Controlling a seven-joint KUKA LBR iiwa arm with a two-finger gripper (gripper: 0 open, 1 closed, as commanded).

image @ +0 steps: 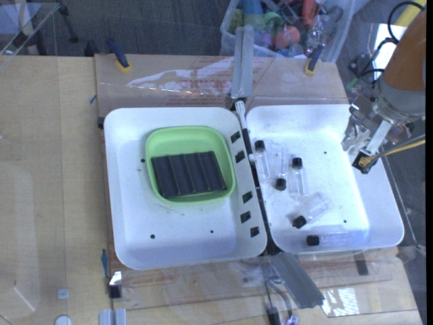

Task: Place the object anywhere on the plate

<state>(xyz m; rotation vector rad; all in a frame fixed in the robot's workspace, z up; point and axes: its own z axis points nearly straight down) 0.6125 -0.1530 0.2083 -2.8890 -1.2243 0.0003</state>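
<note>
A green square plate (189, 139) sits in the left bin (128, 195). A dark grey ribbed block (188, 173) lies flat on the plate and covers most of its floor. Several small clear vials with black caps lie in the right bin (369, 212): one near the divider (262, 156), one in the middle (296, 176), a larger one lower down (311, 210). My gripper (363, 147) hangs over the right bin's far right side, apart from the vials. I see nothing held in it.
A row of black clips runs along the divider (245, 178) between the bins. At the back stands a clear box of colourful toys (291, 9). Wooden bench surface extends to the left of the bins.
</note>
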